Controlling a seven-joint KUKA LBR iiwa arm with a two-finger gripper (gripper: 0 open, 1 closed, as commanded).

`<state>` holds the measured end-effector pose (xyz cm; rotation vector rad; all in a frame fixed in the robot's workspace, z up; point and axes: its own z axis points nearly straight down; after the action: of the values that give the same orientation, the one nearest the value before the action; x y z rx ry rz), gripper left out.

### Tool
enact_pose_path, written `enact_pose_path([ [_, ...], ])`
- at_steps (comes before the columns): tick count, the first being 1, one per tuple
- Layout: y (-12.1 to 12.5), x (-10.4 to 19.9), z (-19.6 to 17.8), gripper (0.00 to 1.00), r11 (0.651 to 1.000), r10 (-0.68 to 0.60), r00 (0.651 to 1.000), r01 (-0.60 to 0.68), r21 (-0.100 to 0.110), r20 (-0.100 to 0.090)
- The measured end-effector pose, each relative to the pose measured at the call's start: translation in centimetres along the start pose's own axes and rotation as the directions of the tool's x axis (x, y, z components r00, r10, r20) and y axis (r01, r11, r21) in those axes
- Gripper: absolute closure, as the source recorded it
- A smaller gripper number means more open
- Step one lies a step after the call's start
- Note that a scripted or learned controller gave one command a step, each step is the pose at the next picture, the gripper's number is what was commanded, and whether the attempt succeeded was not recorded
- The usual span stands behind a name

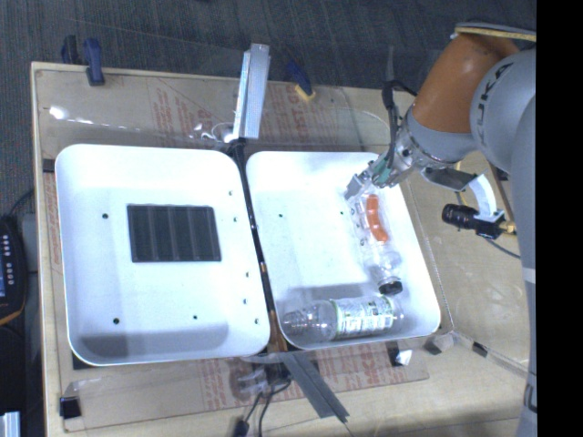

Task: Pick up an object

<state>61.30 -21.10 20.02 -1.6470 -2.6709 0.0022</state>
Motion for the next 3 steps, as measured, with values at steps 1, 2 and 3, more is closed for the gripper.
enact_pose_path([
  [1,0.0,0.0,0.0,0.00,1.000,-0.001,1.000,0.001,0.000,0.000],
  [2,3.6,-1.6,11.0,0.00,1.000,0.023,1.000,-0.023,0.000,0.000],
  [3,3.3,0.4,10.8,0.00,0.999,-0.035,0.999,0.035,0.000,-0.001],
])
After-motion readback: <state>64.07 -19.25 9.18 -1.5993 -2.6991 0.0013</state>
